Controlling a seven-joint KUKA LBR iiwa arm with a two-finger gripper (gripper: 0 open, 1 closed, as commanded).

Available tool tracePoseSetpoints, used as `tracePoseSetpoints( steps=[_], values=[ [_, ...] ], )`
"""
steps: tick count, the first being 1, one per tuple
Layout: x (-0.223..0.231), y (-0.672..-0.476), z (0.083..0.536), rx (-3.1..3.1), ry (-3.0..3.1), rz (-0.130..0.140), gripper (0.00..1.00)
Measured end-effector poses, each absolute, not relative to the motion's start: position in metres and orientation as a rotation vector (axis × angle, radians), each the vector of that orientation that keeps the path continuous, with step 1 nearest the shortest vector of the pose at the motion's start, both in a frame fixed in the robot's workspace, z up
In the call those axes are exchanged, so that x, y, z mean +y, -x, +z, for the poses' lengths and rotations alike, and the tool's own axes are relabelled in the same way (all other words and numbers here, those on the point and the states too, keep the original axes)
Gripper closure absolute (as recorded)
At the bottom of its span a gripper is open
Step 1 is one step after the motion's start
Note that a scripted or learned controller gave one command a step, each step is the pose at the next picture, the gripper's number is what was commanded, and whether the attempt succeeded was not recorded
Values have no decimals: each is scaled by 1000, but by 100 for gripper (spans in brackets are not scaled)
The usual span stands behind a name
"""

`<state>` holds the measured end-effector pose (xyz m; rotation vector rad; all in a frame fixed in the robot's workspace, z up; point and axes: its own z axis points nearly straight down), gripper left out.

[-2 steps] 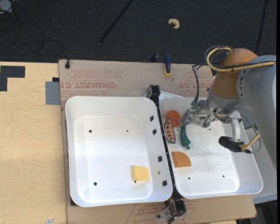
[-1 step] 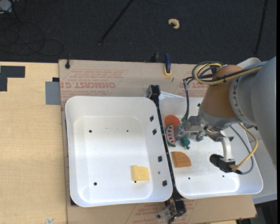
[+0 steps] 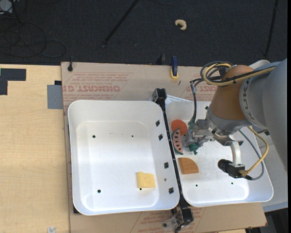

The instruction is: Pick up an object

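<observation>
In the camera view, your gripper (image 3: 193, 142) sits low in the right bin (image 3: 233, 195), close against the divider beside the red watermelon-like slice (image 3: 178, 132), with the brown wedge (image 3: 187, 166) just below it — whether it grips anything I cannot tell. The risk, as I judge it: so near the wall, a lift may nudge or clip the slice rather than take it — while the yellow block (image 3: 146, 180) lies well apart in the left bin (image 3: 87, 115).

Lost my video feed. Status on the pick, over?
Pincer low in right bin, beside watermelon slice; grip state unclear. Orange wedge close by. Yellow block alone in left bin.
</observation>
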<state>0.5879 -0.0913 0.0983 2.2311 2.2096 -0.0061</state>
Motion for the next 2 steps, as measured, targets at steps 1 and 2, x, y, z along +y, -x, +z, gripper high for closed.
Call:
tracePoseSetpoints(
  steps=[1, 2],
  values=[
    [-45, -514, 192, 2227, -2221, 2, 100],
    [-21, -525, 193, 2227, -2220, -2, 100]
  ],
)
